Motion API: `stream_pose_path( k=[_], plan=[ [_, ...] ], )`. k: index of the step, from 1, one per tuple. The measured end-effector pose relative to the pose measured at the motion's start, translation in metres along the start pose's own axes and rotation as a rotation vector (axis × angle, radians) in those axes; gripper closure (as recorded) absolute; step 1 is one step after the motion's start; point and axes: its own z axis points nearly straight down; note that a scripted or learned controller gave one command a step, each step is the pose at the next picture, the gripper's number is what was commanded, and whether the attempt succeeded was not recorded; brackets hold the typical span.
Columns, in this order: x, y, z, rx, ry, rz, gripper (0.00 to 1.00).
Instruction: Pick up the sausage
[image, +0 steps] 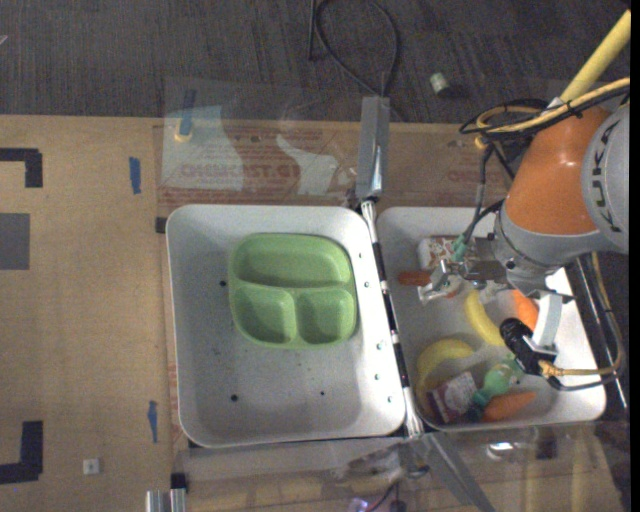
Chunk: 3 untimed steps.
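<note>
Tool (447, 280) in rt bin (400, 330); touching sausage (412, 278)

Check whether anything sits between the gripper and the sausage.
Nothing visible does. The sausage lies on the right bin's bare floor just beside the gripper, on the side toward the other bin; the banana lies on the gripper's opposite side.

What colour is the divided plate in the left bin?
Light green, seen clearly in the camera view: the divided plate.
</note>
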Motion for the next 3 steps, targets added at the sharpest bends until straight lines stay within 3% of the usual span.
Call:
stream_pose_path(
  k=[1,2,3],
  plan=[
    [0.037,0.041,-0.001,-0.002,0.0,0.016,0.0],
    [0.008,0.026,-0.001,0.0,0.0,0.008,0.0],
    [-0.016,0.0,-0.035,-0.001,-0.001,-0.038,0.0]
  ],
)
